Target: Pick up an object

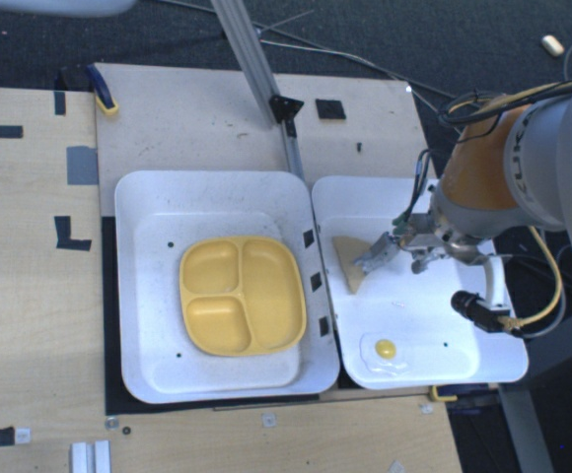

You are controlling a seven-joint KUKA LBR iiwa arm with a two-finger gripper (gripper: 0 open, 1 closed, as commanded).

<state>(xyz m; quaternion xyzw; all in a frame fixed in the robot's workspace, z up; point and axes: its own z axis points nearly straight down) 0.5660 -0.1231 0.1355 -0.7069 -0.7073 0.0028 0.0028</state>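
Gripper (377, 256) over right bin (464, 363) — touching tan wedge (349, 260), fried egg (384, 351) near

Hand (383, 254) low, arm (523, 161) bent over.

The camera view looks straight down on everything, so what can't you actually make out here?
- Gripper: fingers too small and blurred to judge, over the tan wedge.
- Tan wedge: right part hidden under the gripper.
- Fried egg toy: too small for detail.
- Arm: cut off by the right edge.
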